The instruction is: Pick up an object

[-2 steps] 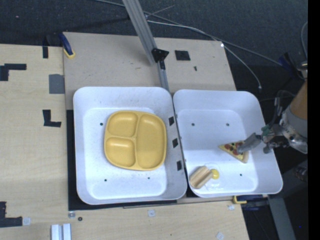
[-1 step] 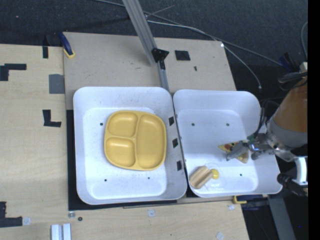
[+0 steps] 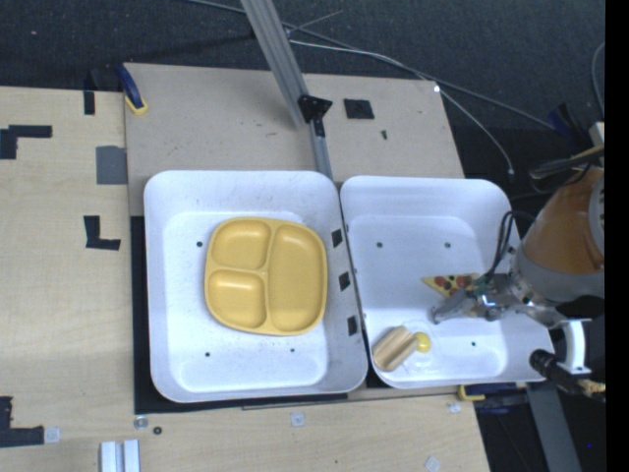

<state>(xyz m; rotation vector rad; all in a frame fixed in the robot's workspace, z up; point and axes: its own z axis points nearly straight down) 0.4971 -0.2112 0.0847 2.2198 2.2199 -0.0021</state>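
Pick not yet made: the hand sits low in the right bin beside the pizza slice, holding nothing visible, finger spread indeterminable.

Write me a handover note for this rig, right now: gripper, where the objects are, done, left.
Gripper: low inside the right bin, reaching in from the right. Whether its fingers are open or shut cannot be told, and nothing is seen between them.
Objects: pizza slice toy in the right bin, just beside the gripper. Hot dog toy and small yellow ball lie at that bin's front. Yellow divided plate sits in the left bin.
Done: arm is down among the objects.
Left: get a clear grasp on one object and lift it.
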